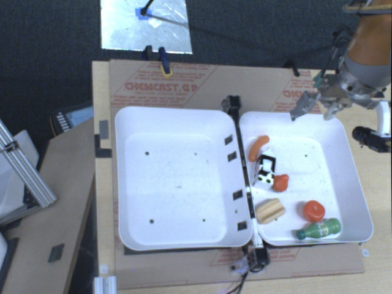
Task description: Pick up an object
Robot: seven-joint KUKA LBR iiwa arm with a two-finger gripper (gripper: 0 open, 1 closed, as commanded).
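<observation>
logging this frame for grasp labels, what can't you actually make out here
- Arm: cut off by the camera view's top and right edges.
- Black and white thing in the right bin: too small to identify; whether it touches the small red piece beside it is unclear.
- Green bottle: label too small to read.
- Gripper: over the bin's far rim; its height cannot be judged from one slanted view.

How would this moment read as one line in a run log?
gripper open, holding nothing | above right bin far rim | green bottle, tomato among items lying in bin
</observation>
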